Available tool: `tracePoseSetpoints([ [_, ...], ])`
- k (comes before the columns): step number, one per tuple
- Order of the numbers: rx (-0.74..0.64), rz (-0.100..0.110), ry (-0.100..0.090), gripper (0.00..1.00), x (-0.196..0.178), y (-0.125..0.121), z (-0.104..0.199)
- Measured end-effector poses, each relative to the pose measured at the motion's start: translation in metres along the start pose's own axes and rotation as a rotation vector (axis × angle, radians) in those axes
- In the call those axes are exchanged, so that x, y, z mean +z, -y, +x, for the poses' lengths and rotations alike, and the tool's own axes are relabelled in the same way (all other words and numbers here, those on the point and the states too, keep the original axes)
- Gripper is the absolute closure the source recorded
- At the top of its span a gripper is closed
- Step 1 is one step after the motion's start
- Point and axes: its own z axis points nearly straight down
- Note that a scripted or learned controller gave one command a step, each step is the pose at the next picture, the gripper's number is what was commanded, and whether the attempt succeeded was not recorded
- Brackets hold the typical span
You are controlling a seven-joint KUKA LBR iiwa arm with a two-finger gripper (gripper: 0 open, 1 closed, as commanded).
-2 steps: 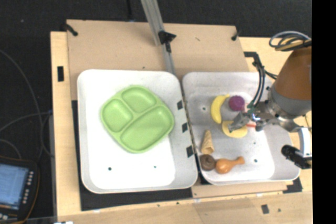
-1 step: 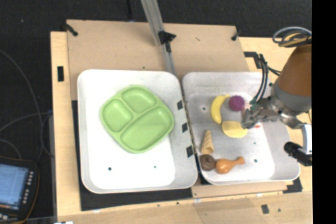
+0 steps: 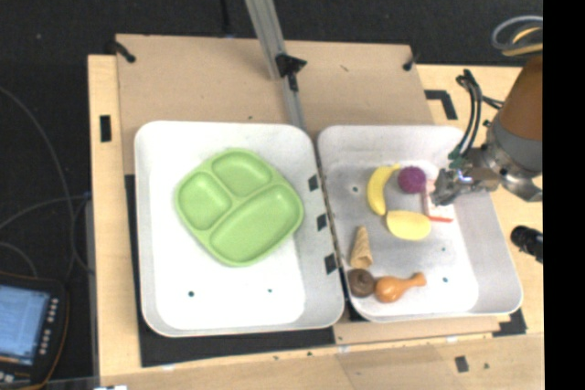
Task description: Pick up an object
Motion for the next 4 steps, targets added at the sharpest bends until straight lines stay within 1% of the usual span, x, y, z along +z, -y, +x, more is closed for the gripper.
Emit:
tracePoseSetpoints([
  [1,0.000,-0.002,0.001,1.00,-0.064,-0.005,-0.005],
  [2,-0.002,0.004,-0.001,1.00,-0.071,-0.006,-0.006],
  [3,-0.003,0.005,-0.003,1.00,-0.056,-0.009,0.044],
  [4,-0.005,0.004,-0.004,1.00,-0.062,-0.006,0.097],
])
